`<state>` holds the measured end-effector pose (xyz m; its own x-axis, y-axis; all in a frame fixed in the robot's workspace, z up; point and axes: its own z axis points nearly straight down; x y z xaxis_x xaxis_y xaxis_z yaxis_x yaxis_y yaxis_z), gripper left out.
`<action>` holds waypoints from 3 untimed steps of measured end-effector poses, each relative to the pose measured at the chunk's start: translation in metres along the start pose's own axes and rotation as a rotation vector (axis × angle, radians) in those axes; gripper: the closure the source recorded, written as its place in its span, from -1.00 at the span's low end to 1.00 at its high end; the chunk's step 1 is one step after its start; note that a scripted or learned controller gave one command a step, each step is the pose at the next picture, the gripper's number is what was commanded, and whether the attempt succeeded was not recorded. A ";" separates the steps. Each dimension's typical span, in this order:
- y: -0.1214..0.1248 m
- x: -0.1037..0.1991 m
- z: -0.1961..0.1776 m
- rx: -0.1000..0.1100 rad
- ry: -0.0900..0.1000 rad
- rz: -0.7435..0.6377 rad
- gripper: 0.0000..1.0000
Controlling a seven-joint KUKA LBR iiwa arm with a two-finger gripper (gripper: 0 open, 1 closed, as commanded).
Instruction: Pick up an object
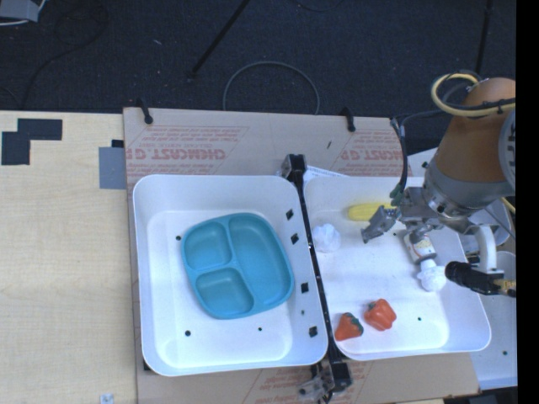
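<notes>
two white bins sit side by side; the right bin [459,331] holds every candidate. the gripper [379,224] hovers low just beside the yellow banana [364,211], seemingly lining up; whether its claw is open i cannot tell.

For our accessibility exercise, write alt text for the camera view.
A grey arm's gripper hovers over the right bin beside a yellow object; two orange-red toys lie nearer the front. The left bin holds a blue divided plate.
</notes>
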<state>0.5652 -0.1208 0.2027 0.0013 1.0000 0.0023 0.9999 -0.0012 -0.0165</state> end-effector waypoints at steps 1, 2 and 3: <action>0.003 0.000 -0.008 -0.013 -0.001 -0.002 -1.00; -0.002 -0.009 0.045 -0.009 -0.001 -0.001 -1.00; -0.011 -0.008 0.092 -0.008 0.000 -0.001 -1.00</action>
<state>0.5531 -0.1281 0.1104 -0.0002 1.0000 0.0021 1.0000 0.0002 -0.0082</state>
